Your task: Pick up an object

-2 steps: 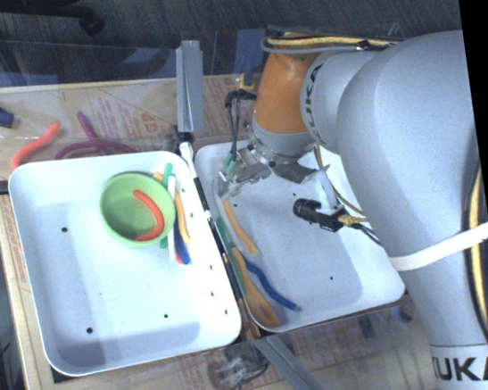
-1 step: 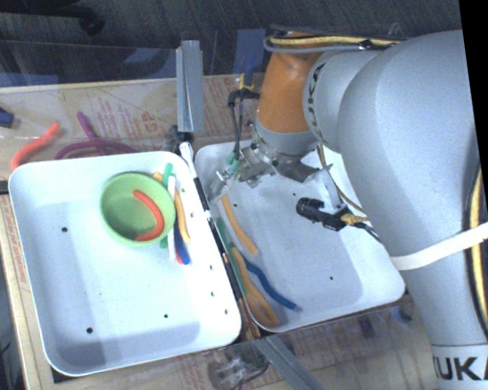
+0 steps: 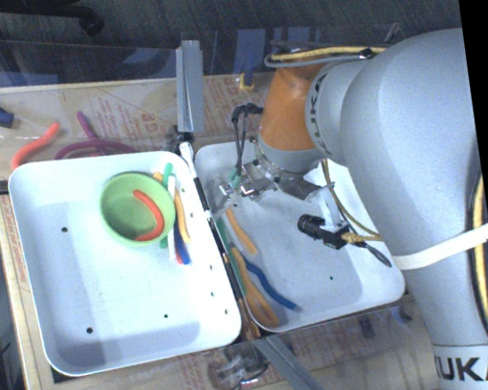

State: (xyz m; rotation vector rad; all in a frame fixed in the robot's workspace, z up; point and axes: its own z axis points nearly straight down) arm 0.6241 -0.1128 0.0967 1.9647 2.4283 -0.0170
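At the left of the frame I see the left bin (image 3: pixel 78 294) holding a green bowl (image 3: pixel 129 213) in its upper right part, with a red curved piece (image 3: pixel 149 214) lying in it and a few coloured sticks (image 3: pixel 178 221) just beside its right edge.

Moving right, the right bin (image 3: pixel 364 282) has an orange utensil (image 3: pixel 240 233) and a blue utensil (image 3: pixel 266 287) along its left wall, both lying lengthwise from upper frame to lower frame, roughly parallel to the divide between the bins.

The gripper (image 3: pixel 236 186) sits low over the upper left corner of that bin, so I judge the orange utensil the nearest candidate, just below it in the frame. I cannot tell how the gripper is set or whether it has hold of anything.

The arm (image 3: pixel 409 148) bulks in from the right, its orange band (image 3: pixel 285 116) above the wrist, which bends down-left toward the bin corner.
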